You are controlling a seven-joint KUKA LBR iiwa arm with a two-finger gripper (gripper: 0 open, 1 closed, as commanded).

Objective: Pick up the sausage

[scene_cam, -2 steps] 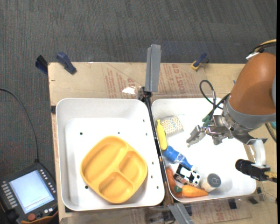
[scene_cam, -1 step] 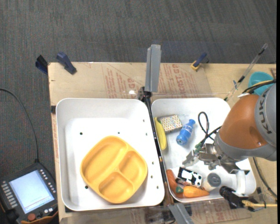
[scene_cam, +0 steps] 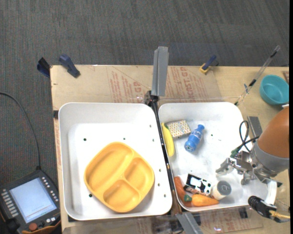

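The sausage (scene_cam: 178, 185), a short red-orange piece, lies against the left wall of the right bin (scene_cam: 229, 112) near its front corner. A carrot (scene_cam: 201, 200) and a black-and-white toy (scene_cam: 198, 183) sit right beside it. My gripper (scene_cam: 235, 172) hovers over the right part of that bin, well to the right of the sausage and just above a grey-and-white round object (scene_cam: 222, 188). Its fingers are spread open with nothing between them.
Further back in the right bin are a blue bottle (scene_cam: 194, 138), a speckled sponge block (scene_cam: 178, 128) and a yellow banana (scene_cam: 169, 141). The left bin (scene_cam: 73, 118) holds a yellow divided plate (scene_cam: 119, 176). A teal bowl (scene_cam: 275, 89) stands on the bench at the far right.
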